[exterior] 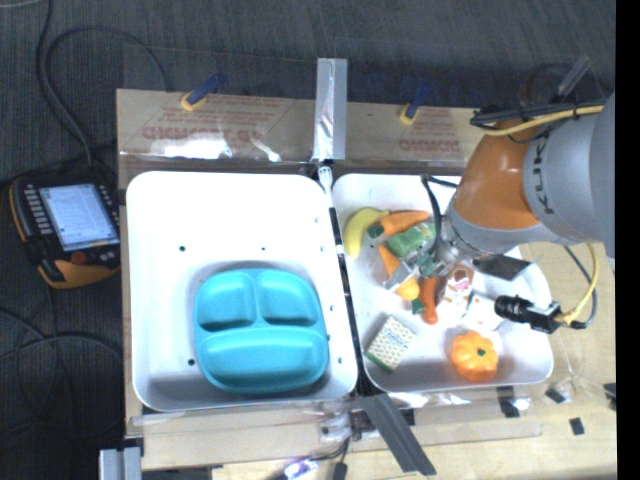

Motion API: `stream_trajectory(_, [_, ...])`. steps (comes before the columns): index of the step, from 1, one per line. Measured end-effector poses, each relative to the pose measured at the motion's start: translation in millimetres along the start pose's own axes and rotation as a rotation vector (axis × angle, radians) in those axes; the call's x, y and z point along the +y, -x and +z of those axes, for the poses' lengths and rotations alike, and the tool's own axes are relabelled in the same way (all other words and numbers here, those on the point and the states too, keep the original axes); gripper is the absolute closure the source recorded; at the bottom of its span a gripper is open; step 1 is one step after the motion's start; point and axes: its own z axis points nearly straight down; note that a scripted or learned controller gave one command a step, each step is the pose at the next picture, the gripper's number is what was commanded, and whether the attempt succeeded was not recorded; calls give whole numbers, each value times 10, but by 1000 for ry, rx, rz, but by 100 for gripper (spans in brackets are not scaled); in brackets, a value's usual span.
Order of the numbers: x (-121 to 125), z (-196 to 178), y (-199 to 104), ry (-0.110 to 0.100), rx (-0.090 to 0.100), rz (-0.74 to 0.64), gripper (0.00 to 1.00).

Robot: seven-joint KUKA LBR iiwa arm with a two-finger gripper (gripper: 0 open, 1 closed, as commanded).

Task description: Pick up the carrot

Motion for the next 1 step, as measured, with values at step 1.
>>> stream_trajectory(1, [832,-815,-127,-16,-4,476,100])
